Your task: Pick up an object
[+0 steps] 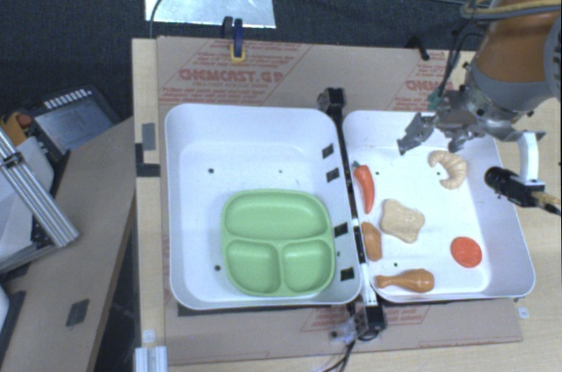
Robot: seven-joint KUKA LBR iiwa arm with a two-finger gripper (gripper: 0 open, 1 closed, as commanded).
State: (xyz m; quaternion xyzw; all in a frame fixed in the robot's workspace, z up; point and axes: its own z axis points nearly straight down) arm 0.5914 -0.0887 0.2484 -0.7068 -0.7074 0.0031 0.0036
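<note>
The arm (518, 28) is a thick, rounded body with a broad orange band covering its upper part, glossy enough to catch the light. Below the band the casing turns pale grey and narrows into a ring-shaped wrist. Thin dark cables loop over the orange section near its far edge and run down its left side. Under the wrist sits the gripper (436, 133), a compact block of dark grey and black metal parts with angular edges. A white bracket juts from the right of the wrist, carrying a short black cylinder.
</note>
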